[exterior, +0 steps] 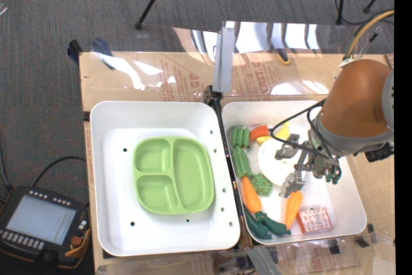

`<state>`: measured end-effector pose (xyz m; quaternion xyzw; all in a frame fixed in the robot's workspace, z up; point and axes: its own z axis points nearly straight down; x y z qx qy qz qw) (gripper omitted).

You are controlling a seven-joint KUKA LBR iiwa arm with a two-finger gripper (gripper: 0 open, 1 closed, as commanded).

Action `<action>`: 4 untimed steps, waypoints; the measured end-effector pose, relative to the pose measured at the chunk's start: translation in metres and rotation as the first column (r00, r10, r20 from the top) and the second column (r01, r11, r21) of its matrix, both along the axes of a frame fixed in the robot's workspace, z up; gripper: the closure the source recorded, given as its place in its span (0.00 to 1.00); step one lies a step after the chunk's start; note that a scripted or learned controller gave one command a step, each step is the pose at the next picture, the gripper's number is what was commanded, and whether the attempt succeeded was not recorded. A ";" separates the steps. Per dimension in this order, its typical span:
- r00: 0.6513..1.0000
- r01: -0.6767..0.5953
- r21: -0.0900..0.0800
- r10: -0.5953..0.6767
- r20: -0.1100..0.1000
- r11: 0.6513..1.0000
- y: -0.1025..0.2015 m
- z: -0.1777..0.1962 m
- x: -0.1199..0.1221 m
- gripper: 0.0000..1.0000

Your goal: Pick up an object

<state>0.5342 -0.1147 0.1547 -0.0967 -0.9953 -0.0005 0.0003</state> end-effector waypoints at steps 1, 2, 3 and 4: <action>0.999 -0.029 -0.003 0.029 0.014 1.000 -0.030 -0.063 -0.053 0.00; 0.999 -0.028 -0.005 0.028 0.017 1.000 0.026 -0.063 -0.053 0.00; 0.999 -0.032 -0.006 0.032 0.024 0.999 0.027 -0.052 -0.051 1.00; 0.999 -0.033 -0.005 0.033 0.019 0.999 0.028 -0.053 -0.052 0.00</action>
